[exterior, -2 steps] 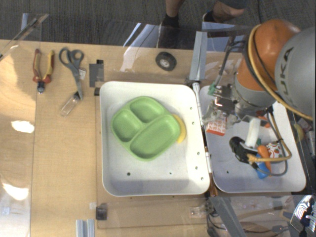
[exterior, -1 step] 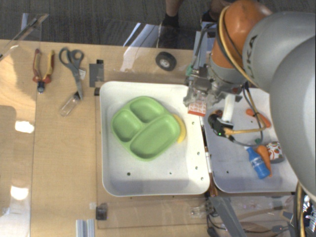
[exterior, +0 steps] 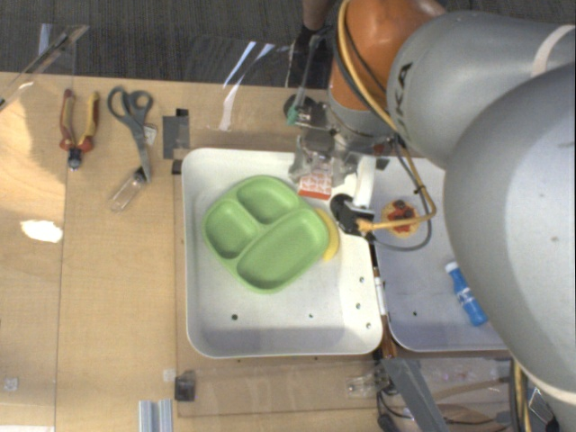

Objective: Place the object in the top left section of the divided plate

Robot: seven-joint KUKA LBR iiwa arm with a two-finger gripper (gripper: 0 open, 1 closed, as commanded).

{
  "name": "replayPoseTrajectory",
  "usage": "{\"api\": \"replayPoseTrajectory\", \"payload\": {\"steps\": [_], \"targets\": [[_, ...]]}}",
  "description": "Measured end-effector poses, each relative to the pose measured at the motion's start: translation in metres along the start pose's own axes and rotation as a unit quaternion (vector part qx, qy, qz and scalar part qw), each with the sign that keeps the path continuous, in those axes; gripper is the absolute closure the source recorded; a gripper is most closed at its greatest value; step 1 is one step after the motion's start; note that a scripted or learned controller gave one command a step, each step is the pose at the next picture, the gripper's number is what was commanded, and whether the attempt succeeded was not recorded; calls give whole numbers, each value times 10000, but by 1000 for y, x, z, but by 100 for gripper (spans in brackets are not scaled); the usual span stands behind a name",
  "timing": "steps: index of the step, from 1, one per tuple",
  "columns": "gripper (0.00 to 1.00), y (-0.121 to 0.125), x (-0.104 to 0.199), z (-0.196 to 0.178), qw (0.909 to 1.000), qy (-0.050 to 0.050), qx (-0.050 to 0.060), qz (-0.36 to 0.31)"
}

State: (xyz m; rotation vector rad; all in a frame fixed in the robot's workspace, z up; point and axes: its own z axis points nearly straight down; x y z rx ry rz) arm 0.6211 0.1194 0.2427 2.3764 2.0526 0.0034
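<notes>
A green divided plate (exterior: 265, 232) lies tilted in the left white bin (exterior: 270, 331). It has two small sections, one at its top (exterior: 267, 196) and one at its left (exterior: 229, 226), plus a large section at the lower right (exterior: 286, 250). My gripper (exterior: 315, 174) hangs over the plate's upper right rim, near the bin's back right corner. It is shut on a small red and white object (exterior: 315, 185) that shows between its fingertips, just beyond the plate's edge.
A yellow thing (exterior: 331, 241) peeks out from under the plate's right edge. The right bin (exterior: 423, 322) holds a blue and white tube (exterior: 464, 293) and a red and yellow item (exterior: 399, 212). Scissors (exterior: 135, 120) and pliers (exterior: 76, 129) lie on the bench at left.
</notes>
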Motion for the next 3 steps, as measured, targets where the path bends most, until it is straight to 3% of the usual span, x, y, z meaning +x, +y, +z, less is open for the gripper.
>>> {"api": "replayPoseTrajectory", "payload": {"steps": [1,2,3], "targets": [[100,26,70,13,9918,-2,4,-1276],[100,-15,109,21,9861,6,-1,-1662],[0,-15,109,21,9861,3,-3,-1662]]}}
